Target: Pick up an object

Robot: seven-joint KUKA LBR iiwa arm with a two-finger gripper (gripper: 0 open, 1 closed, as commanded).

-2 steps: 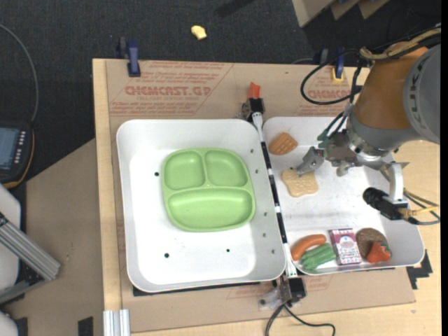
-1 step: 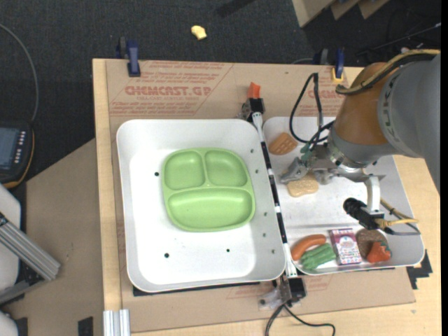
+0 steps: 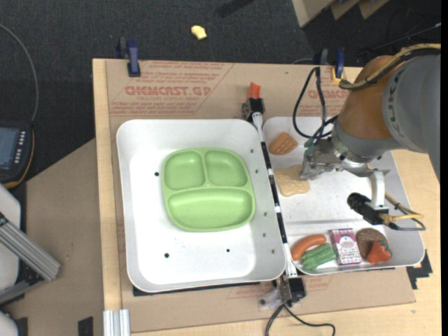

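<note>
In the right bin [image 3: 402, 187], centre-right of frame, the end effector [image 3: 310, 168] hovers just above a tan flat piece [image 3: 291, 184]. Looks like the approach step; whether it's clenched I cannot tell. Next: descend squarely and grip.

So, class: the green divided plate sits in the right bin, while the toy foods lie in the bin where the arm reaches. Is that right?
Not quite. The camera view shows the green divided plate in the left bin, not the right. The toy foods do lie in the right bin, where the arm reaches.
</note>
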